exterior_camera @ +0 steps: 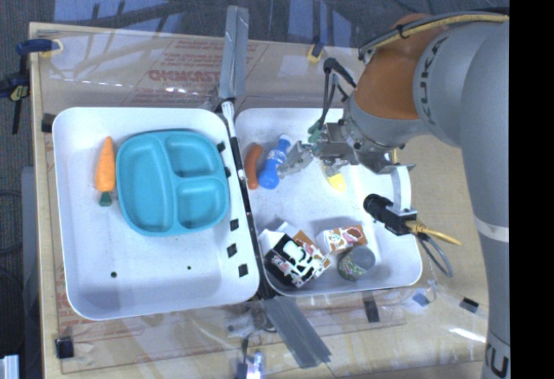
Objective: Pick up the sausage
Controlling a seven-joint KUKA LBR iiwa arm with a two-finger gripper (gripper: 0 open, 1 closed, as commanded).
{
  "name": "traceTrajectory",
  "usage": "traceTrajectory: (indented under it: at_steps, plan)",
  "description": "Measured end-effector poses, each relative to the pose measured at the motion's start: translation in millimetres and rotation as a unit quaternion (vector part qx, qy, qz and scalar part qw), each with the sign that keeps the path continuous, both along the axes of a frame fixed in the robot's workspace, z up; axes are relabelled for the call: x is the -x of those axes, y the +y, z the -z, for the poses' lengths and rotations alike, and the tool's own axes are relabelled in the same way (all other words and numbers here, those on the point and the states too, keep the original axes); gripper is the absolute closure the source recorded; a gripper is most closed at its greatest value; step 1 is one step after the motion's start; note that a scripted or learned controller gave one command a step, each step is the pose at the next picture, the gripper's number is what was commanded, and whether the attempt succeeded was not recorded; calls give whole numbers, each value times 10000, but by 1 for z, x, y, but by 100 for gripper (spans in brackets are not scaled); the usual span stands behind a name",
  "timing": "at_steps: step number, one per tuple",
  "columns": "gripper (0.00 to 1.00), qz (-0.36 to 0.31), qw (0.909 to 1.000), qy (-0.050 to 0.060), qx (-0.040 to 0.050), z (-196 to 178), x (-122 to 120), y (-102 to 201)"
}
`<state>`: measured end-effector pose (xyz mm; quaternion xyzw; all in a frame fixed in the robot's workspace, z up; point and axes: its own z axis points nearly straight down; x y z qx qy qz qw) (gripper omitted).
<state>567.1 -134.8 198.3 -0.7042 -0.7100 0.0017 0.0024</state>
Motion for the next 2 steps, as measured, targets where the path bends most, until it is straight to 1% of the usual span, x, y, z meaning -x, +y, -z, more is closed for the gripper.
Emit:
traceTrajectory:
  at_steps: [1,2]
  plan:
    - [0,-12,10000,-11,-1,18,-66,7]
    - [0,-782,9969,-62,91,100,-90,23]
